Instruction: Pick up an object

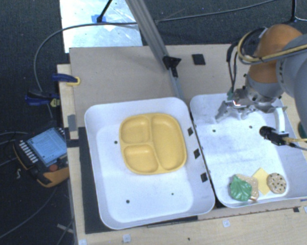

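Three small toy foods lie in the front right corner of the right bin (220, 156): a green leafy piece (241, 188), a yellow cheese slice (262, 179) and a round speckled cookie (277, 182). They touch or nearly touch one another. A yellow divided plate (152, 143) sits in the left bin (111, 192). My gripper (232, 108) hangs low over the far edge of the right bin, well behind the toy foods and apart from them. I see nothing held in it. The grey arm with its orange band (274, 42) comes in from the right.
A slanted metal pole (147, 24) ends in a black clamp (171, 63) behind the bins. A black plug with a yellow cable (272, 134) hangs off the arm over the right bin. A hand-held screen unit (45, 149) and cables lie left of the bench.
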Controlling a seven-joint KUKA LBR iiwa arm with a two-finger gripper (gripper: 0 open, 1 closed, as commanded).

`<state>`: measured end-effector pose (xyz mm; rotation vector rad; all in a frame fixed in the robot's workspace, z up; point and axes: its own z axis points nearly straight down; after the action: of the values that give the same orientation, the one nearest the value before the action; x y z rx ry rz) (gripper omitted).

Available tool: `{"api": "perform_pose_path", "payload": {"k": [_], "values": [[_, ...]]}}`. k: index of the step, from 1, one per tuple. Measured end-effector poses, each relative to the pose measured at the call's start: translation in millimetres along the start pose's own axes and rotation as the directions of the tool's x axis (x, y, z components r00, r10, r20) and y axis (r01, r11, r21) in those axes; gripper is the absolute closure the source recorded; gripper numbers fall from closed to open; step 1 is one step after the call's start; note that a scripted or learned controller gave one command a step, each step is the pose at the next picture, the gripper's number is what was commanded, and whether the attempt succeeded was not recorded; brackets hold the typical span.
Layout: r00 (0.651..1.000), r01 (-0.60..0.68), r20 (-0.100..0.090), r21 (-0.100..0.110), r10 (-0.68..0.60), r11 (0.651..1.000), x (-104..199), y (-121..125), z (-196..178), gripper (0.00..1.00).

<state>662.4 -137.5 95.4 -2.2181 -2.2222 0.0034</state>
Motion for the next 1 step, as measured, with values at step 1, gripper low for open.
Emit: {"api": "perform_pose_path", "payload": {"k": [1], "values": [[1.000,0.001,0.001,-0.008,-0.001,1.000,0.0,2.6,-15.5,1.00]]}}
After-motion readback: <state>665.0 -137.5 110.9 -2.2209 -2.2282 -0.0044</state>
